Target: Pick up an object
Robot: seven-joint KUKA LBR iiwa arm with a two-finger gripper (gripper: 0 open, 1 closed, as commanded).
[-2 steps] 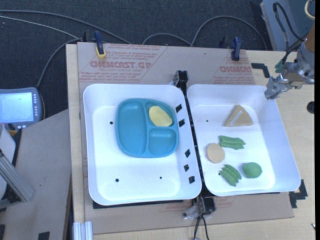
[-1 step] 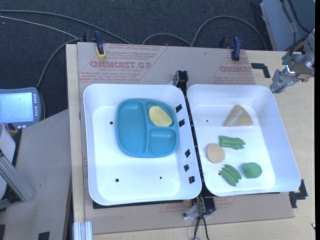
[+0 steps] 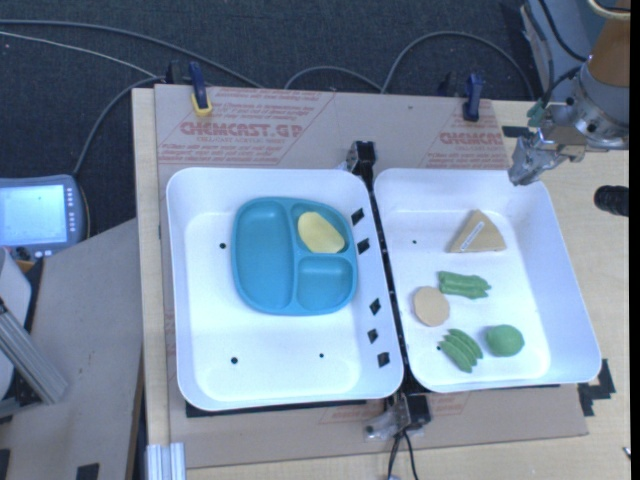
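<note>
White plastic forms two shallow bins with rounded corners, side by side on a tan board. Places below are given relative to the right bin (image 3: 565, 268).

Inside the right bin lie five small toy foods, smooth and matte. A tan wedge (image 3: 478, 234) like a sandwich slice sits toward its far side. A green ridged pod (image 3: 463, 285) lies near its middle, with a flat beige disc (image 3: 431, 306) just left of the pod. Toward the near edge lie a second green ridged pod (image 3: 460, 349) and a rounded green lump (image 3: 504, 341), close together.

To its left, the left bin (image 3: 190, 268) holds a glossy blue divided tray (image 3: 265, 258) with an oval yellow piece (image 3: 320, 232) in one compartment.

Metal gripper (image 3: 524, 171) hangs over the right bin's far right corner, apart from every object, nothing between its fingers; how wide they stand cannot be told.
</note>
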